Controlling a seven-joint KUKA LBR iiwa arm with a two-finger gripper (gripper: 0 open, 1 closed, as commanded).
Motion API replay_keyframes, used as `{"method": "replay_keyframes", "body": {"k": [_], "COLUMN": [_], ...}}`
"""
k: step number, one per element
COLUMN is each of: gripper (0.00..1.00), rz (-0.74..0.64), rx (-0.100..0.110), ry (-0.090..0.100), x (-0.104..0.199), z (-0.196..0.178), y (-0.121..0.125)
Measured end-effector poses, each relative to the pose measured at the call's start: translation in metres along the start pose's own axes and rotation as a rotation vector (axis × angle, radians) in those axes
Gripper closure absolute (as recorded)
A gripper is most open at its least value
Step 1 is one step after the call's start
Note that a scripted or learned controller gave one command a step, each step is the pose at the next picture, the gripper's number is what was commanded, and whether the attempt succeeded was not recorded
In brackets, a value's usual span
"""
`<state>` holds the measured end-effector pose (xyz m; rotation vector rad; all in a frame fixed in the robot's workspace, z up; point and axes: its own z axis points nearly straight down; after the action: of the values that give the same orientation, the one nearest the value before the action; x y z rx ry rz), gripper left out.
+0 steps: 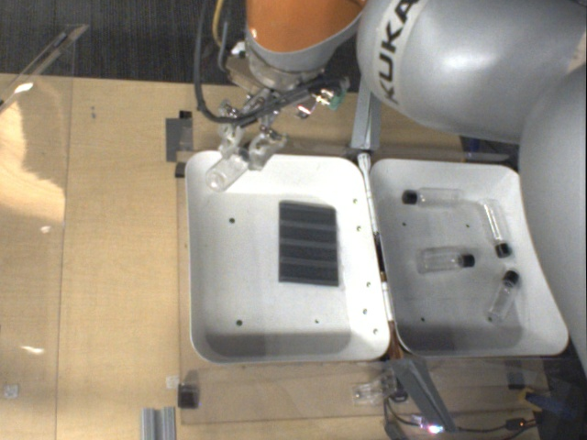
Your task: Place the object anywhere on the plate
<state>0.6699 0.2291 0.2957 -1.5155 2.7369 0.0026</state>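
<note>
A dark ribbed rectangular plate (308,243) lies flat in the middle of the left bin (211,319). My gripper (244,159) hangs over the far left corner of that bin, up and to the left of the plate. A small clear vial (218,176) shows right at the gripper's lower left tip, over the bin's corner rim. Whether the vial is gripped or only lies beside the tip is unclear. The arm's orange band and grey body cover the top of the view.
The right bin (541,337) holds several clear vials with black caps, such as one (431,196) at the back and one (448,261) in the middle. A divider runs between the bins. Bare wooden bench lies to the left.
</note>
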Motion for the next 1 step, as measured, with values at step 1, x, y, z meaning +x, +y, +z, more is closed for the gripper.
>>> {"method": "replay_keyframes", "body": {"k": [1], "gripper": [1.0], "rz": [-0.532], "rx": [-0.002], "ry": [0.0], "x": [0.0057], "z": [-0.0087], "y": [-0.0034]}}
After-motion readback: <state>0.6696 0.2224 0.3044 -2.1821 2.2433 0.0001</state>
